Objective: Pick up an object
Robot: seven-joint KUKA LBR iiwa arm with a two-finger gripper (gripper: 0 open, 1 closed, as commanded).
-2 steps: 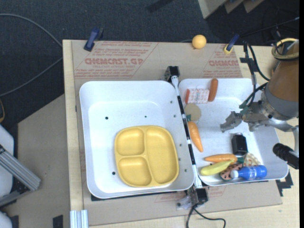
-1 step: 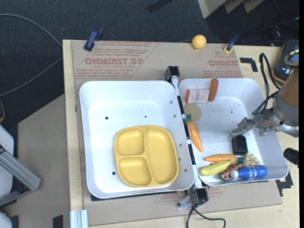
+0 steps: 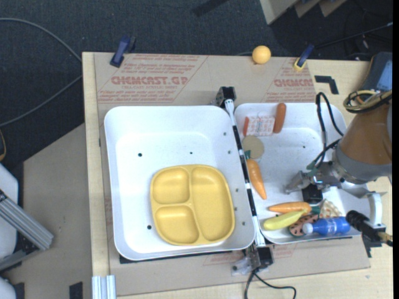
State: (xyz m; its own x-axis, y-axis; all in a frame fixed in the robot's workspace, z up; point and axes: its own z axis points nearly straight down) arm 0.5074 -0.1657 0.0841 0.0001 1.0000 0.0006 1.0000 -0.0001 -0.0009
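Grey arm (image 3: 368, 151), orange band, black cables

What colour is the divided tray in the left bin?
Pale yellow; the divided tray shows plainly in the camera view.

Yellow 3-compartment tray (image 3: 192, 204) in L bin (image 3: 124, 136); orange ball (image 3: 261, 54) on bench.

Two bins sat side by side on the bench (image 3: 156, 80). The left bin (image 3: 124, 136) held a divided tray (image 3: 192, 204) toward its front. In the right bin (image 3: 299, 136), a sausage (image 3: 281, 117) lay at the back with a packet (image 3: 260, 126) just left of it. A carrot (image 3: 255, 178) lay along the left wall. At the front, a second carrot (image 3: 288, 207) lay just behind a banana (image 3: 282, 220), and a bottle (image 3: 327, 227) lay right of the banana. The gripper (image 3: 310, 184) hung over the right bin, behind the second carrot. A ball (image 3: 261, 54) rested on the bench behind the right bin.
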